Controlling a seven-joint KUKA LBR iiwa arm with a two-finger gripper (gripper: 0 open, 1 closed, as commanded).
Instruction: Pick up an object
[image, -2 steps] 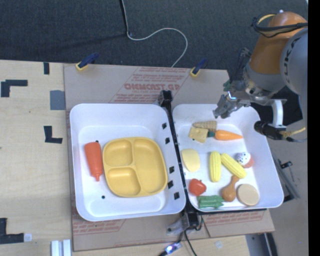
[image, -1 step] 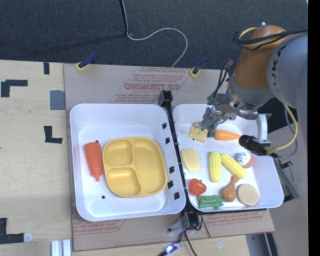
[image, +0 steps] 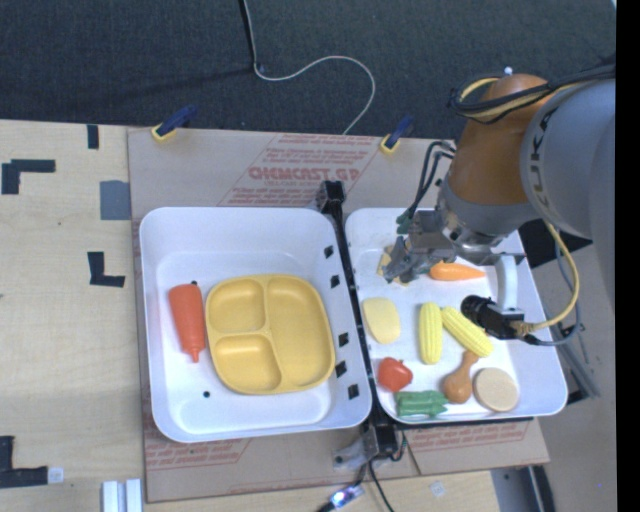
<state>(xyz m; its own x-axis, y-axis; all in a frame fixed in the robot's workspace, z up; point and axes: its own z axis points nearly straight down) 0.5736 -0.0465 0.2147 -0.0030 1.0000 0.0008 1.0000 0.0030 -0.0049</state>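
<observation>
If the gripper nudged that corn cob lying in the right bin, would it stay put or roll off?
The corn cob looks rounded and long, so it would probably roll sideways. It lies close to a second cob and a pale yellow piece, which might stop it soon. It appears to be rigid toy plastic, so likely light and stiff.

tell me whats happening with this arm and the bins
The arm's gripper is low in the right bin, near its far left corner, beside a small orange carrot. Nothing shows between its fingers. Corn cobs, a tomato and other toy food lie nearer the camera. The left bin holds a yellow divided plate and a red-orange carrot.
</observation>
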